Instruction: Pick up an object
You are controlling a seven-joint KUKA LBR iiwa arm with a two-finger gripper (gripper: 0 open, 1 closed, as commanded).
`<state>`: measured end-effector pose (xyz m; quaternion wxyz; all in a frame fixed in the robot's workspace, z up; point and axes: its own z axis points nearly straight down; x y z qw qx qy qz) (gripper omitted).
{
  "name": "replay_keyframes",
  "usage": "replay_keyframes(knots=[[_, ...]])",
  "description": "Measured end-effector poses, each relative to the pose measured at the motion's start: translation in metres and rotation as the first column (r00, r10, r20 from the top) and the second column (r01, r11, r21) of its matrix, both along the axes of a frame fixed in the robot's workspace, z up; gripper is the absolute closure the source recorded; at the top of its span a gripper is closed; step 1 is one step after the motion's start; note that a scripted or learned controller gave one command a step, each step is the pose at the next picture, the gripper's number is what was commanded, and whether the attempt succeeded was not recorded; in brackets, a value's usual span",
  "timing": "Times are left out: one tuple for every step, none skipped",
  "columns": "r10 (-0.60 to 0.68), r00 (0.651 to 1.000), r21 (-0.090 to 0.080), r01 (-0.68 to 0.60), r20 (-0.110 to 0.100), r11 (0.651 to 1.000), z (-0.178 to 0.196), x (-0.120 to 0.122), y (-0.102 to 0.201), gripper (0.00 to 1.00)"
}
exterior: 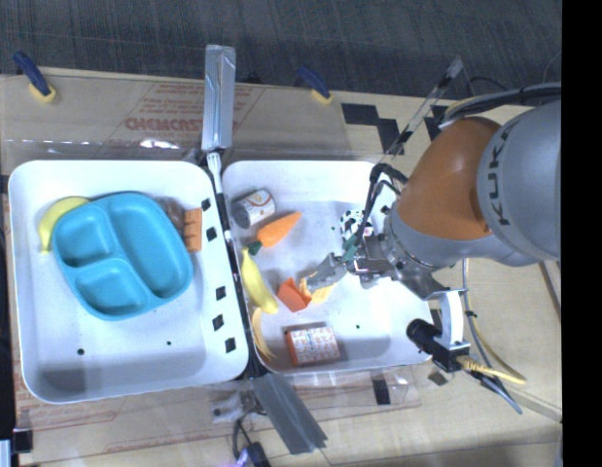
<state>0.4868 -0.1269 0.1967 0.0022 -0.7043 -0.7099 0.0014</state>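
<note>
My gripper (325, 273) reaches into the right bin (364, 178) from the right, its tip low over the bin floor near the middle. Just left of the tip lie a small orange block (293, 295) and a pale yellow piece (318, 293). A carrot (277, 229) lies higher up, with a small can (253, 205) beside it. A yellow banana (255, 282) rests along the bin's left wall. A labelled can (309, 342) lies on its side near the front wall. I see nothing held between the fingers.
The left bin (48, 358) holds a blue divided tray (123, 251), a yellow piece (55, 217) behind it and an orange-brown item (190, 228) at its right. A metal divider (218, 105) stands between the bins. Cables trail at the right.
</note>
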Motion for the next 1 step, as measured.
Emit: replay_keyframes(knots=[[0.048,0.999,-0.002,-0.048,0.017,0.999,-0.0971,0.0451,0.0270,0.00]])
